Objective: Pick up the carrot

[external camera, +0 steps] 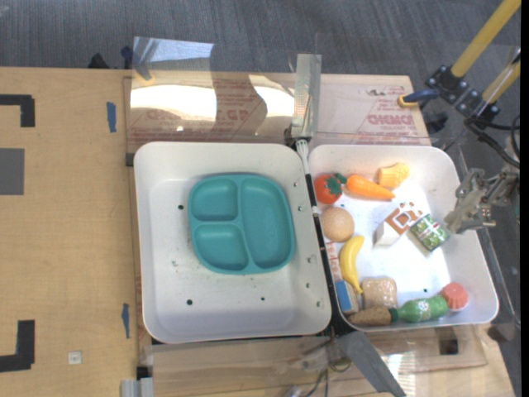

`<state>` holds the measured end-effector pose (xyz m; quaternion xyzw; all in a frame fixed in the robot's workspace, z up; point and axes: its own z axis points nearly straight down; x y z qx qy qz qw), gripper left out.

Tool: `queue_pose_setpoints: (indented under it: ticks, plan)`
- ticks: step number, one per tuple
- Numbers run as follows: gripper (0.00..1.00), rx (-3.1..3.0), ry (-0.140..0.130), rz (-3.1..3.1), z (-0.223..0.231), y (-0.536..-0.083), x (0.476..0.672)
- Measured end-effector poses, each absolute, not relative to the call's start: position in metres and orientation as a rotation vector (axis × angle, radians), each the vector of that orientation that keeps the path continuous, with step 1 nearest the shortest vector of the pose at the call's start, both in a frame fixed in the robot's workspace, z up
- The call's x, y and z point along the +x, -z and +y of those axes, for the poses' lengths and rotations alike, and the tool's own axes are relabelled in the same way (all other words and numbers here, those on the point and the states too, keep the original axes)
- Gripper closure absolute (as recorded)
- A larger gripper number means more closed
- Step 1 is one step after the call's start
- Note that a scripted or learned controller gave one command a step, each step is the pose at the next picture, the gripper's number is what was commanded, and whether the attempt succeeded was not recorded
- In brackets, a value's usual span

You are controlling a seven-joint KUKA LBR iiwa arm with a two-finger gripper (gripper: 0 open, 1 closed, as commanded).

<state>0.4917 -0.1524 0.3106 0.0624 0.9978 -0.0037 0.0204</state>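
Bench: brown cardboard-covered top over grey carpet, bearing two shallow white bins side by side, with a clear plastic sheet and printed cardboard behind them.

Left bin: one teal divided plate with three compartments, lying flat at centre.

Right bin: assorted toy food.
- carrot: orange, tapered, lying on its side in the far part of the bin, thick end toward the tomato and touching or nearly touching it, tip pointing toward the milk carton. A yellow corn piece sits just beyond it.
- Handling, judged: probably a hollow plastic toy, so light, stiff, smooth and somewhat slippery; not fragile. It may roll or squirt out of a pinch near the narrow tip. Best hold looks to be across the thicker middle, jaws closing across its width, keeping free of the tomato.
- Others: pale egg-like ball, banana, green-labelled can, bread-like block, green bottle-shaped piece, red fruit, blue item at the near left corner.

Gripper: metallic, at the right rim of the right bin, well apart from the carrot; whether its pincer is spread or closed cannot be told, and nothing is seen held.

Writing: red print on the cardboard behind the bins, partly readable as "CHEMICAL"; carton and can labels too small to read.
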Motion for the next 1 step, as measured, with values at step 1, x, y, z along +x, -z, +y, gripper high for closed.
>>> queue_pose_setpoints:
  ticks: [1]
  plan:
    - [1.00,0.418,0.001,3.106,-0.1279,-0.2980,0.4939]
